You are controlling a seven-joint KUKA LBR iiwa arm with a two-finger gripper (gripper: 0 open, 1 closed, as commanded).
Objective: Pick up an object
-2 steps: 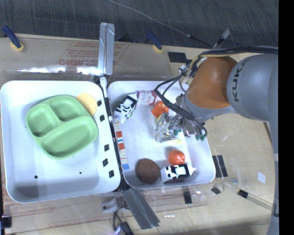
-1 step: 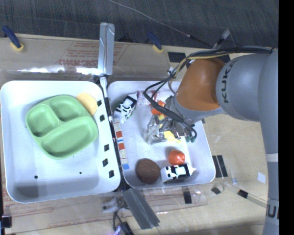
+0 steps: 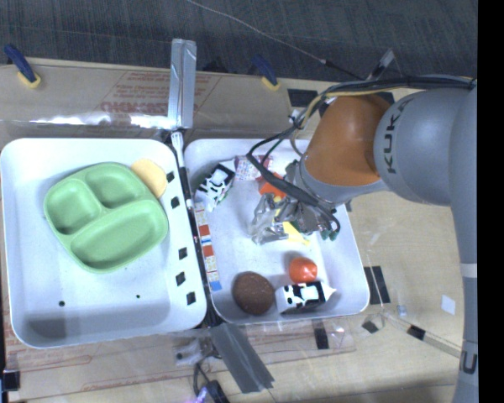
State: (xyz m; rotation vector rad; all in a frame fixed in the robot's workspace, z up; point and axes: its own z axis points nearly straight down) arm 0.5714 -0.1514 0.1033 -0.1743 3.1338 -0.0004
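My gripper (image 3: 269,227) is down in the right bin (image 3: 235,250), near its middle, and its metal fingers stand a little apart over the white floor with nothing visible between them. A yellow object (image 3: 299,230) lies just right of the fingers, partly under the wrist. A red object (image 3: 271,188) sits just behind the gripper. Farther off are a black-and-white cow toy (image 3: 215,185) at the back left, a brown ball (image 3: 252,292), an orange-red ball (image 3: 302,269) and a cow-patterned block (image 3: 307,295) along the front.
The left bin (image 3: 34,292) holds a green divided plate (image 3: 107,214) with a yellow object (image 3: 149,175) at its back right corner. A small pink-and-white packet (image 3: 245,168) lies at the back of the right bin. The arm's cables arch over that bin's back right.
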